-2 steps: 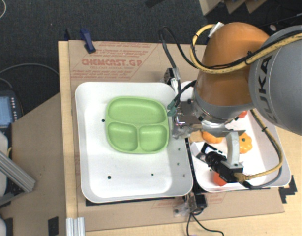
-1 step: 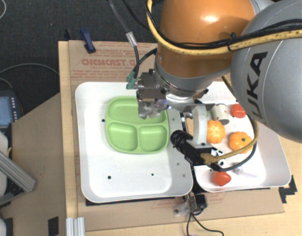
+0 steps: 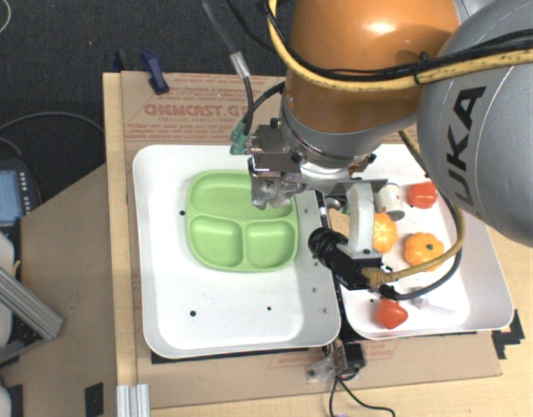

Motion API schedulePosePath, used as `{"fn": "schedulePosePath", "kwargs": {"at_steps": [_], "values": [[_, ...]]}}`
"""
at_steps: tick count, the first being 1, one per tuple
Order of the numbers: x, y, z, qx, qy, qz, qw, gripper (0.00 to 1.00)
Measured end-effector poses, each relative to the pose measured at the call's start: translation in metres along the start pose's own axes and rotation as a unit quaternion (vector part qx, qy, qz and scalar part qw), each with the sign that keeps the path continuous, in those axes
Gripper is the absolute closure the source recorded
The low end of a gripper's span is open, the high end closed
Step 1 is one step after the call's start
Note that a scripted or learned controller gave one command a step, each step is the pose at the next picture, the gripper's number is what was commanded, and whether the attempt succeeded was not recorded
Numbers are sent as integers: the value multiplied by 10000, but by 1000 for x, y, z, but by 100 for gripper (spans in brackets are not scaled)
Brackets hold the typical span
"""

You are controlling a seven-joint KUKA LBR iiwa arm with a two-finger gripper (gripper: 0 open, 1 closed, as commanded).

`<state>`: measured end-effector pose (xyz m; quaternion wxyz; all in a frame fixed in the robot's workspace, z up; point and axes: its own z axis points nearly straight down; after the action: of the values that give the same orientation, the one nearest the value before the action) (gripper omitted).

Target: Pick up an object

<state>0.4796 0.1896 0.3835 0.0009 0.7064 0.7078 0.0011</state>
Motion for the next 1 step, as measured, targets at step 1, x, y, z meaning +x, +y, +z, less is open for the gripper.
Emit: {"fn": "schedulePosePath", "kwargs": {"at_steps": [1], "values": [[1,0,-10,-9,1,-8,10000,100]]}}
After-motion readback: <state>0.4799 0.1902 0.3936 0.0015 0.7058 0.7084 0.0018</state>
